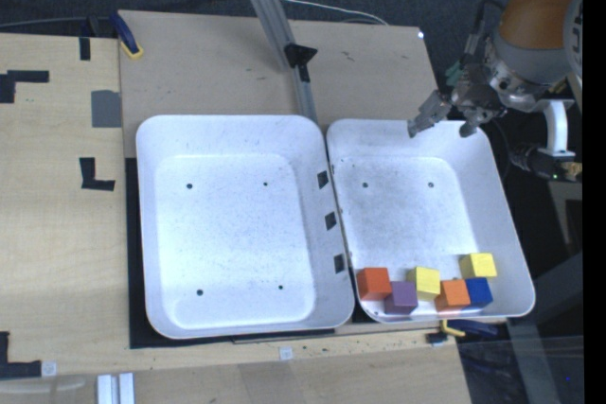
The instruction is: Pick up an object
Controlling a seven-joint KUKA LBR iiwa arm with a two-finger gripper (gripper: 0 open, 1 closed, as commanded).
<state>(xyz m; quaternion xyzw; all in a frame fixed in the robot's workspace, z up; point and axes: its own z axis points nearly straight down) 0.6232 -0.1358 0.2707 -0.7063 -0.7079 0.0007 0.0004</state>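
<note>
- Two white bins side by side on bench: left bin (161, 203) and right bin (492, 194).
- Six small blocks bunched along near edge of right bin: orange block (374, 281), purple block (403, 295), yellow block (427, 281), 2nd orange block (454, 293), blue block (478, 291), 2nd yellow block (479, 265).
- Purple touches 1st orange; blue just beside 2nd orange; 2nd yellow sits just behind blue.
- Gripper (442, 120) at far right corner of right bin, over its rim, well apart from blocks.
- Fingers (421, 123) spread apart, wide, nothing btwn them.
- Arm comes in from right, orange band (538, 14) above wrist.
- Slanted metal pole (270, 9) behind bins, near the gap btwn them.
</note>
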